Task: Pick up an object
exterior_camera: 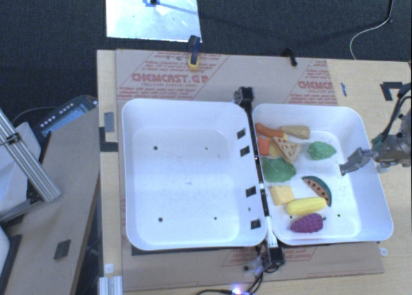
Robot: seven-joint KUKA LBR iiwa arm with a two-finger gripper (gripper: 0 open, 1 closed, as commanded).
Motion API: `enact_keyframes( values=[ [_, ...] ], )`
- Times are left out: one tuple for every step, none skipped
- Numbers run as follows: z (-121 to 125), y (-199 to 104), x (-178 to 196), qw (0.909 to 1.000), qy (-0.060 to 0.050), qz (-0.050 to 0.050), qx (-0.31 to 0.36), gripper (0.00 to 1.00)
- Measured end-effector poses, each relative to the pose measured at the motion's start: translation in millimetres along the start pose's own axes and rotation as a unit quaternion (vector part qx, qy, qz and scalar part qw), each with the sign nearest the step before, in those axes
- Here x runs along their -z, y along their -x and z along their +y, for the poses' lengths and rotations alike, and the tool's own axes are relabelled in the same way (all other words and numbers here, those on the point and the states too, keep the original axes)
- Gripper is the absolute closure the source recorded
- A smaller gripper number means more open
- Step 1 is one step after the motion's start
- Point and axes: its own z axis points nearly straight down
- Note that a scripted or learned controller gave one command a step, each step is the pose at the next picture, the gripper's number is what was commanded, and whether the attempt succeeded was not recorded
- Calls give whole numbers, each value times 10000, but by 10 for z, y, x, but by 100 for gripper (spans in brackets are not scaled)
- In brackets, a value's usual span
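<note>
The right bin (351, 120) holds several toy foods. An orange carrot (269, 131), a tan piece (296, 132) and a pizza slice (288, 151) lie at its far left. A small green leafy piece (320, 151) and a larger green one (278, 170) sit mid-bin. Nearer the front are a watermelon slice (317, 189), a yellow cube (281, 194), a yellow oblong piece (306, 206) and purple grapes (307, 223). My gripper (355, 160) reaches in over the bin's right side, right of the small green piece and above the watermelon slice, with nothing seen in it.
The left bin (187, 104) stands beside the right one, joined along a black-clipped divider (257, 171). Both rest on a cardboard sheet (167, 76). A yellow clip (193, 62) sits at the board's far edge. Cables hang at the right (393, 4).
</note>
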Motion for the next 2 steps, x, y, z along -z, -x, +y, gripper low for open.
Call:
enact_keyframes(
  values=[
    [317, 300, -1170, 10000, -26, 3, -8, 0],
    [1192, -386, -1751, 10000, 18, 14, 49, 0]
  ],
)
